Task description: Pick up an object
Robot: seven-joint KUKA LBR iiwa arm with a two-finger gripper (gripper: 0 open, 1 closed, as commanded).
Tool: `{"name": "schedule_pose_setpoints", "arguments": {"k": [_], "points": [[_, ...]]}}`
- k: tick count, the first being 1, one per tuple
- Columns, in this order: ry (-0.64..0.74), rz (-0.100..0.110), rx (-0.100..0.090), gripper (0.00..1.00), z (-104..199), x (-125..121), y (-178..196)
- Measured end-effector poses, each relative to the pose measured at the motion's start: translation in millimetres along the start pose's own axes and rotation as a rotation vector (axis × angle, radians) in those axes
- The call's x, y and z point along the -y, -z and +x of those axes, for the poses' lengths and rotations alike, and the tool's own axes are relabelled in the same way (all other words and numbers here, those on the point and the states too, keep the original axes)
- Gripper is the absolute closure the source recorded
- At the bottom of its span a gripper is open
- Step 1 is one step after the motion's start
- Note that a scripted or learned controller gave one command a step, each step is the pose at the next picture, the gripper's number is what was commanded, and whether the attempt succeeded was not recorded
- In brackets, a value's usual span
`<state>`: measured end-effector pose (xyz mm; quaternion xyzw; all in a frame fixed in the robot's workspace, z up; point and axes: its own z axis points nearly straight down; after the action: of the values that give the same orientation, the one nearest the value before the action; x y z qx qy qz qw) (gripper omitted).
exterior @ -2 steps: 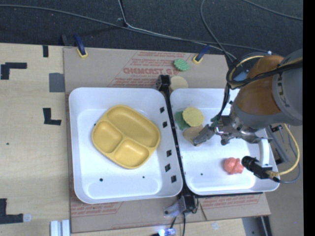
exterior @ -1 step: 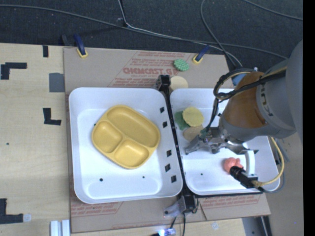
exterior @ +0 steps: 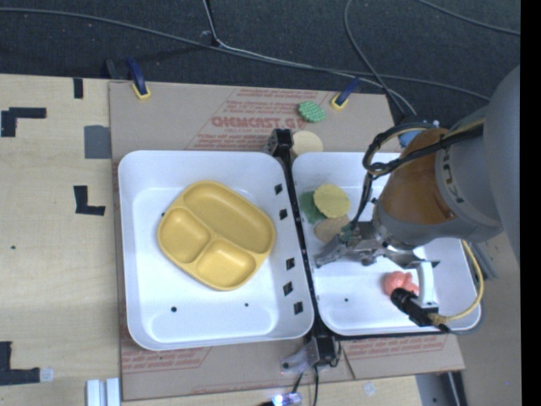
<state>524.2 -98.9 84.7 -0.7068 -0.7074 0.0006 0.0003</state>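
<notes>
In the right bin point(exterior: 363, 315) lie a yellow-green round object point(exterior: 330, 200), a dark green piece point(exterior: 309, 211) at its left edge, a small beige item point(exterior: 330, 229) just below it, and a pink-orange object point(exterior: 398, 282) near the front right. My gripper point(exterior: 345, 249) hangs low over the middle of this bin. It is just below the beige item and left of the pink-orange object. The grey arm with its orange band point(exterior: 416, 189) hides the bin's right part.
The left bin point(exterior: 144, 311) holds a yellow divided plate point(exterior: 216, 234). Behind the bins, on the cardboard, sit a green dotted piece point(exterior: 311, 111) and a tan round piece point(exterior: 308, 143). A black divider point(exterior: 292, 227) runs between the bins. Cables cross the dark floor behind.
</notes>
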Motion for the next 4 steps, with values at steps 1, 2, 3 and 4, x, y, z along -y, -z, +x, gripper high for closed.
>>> {"name": "schedule_pose_setpoints", "arguments": {"k": [1,2,3,4], "points": [[0.000,-0.003,0.002,1.00,0,-1,11],[0.000,-0.003,0.000,1.00,3,2,54],[0.000,-0.004,0.000,1.00,-1,5,97],[0.001,-0.007,0.001,1.00,1,4,161]]}}
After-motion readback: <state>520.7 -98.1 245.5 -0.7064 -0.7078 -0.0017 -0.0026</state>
